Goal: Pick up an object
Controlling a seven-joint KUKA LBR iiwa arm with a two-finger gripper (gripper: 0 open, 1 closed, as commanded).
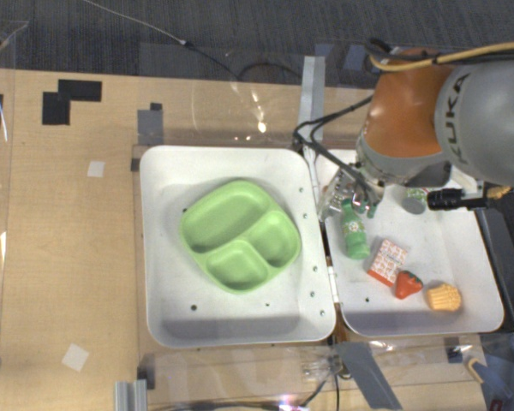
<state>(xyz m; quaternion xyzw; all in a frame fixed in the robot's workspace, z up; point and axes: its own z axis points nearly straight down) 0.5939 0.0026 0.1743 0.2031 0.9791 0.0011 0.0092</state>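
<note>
Two shallow white bins sit side by side on a pale wooden bench (60, 255). The left bin (167, 315) carries a green divided plate (240, 234), three compartments, lying tilted across the bin's middle and a little toward its far edge.

The right bin (471, 302) carries the small things. A green bottle (355, 234) lies near the bin's left wall, about halfway along it, its length running roughly toward the near edge. Just beside it, toward the near edge, lies a small box with a red-and-white pattern (387, 260). A red strawberry-like piece (408, 285) touches or nearly touches the box's near-right corner; contact cannot be settled. A yellow ridged piece (443, 297) lies just right of the red one, close to the near edge. A small white-and-green object (415, 199) sits toward the far edge of the right bin, partly tucked under the arm; its kind is not clear.

The arm (488, 118) reaches in from the right, grey with an orange band (407, 110), over the far part of the right bin. The gripper (349, 197) hangs over the bin's far-left corner region, right at the upper end of the green bottle. Metal parts and cables crowd the tip, so whether the fingers are apart or together cannot be told, nor whether they touch the bottle. Nothing is seen clamped between them.

A black cable (325, 127) loops from the wrist across the far edge between the bins.
</note>
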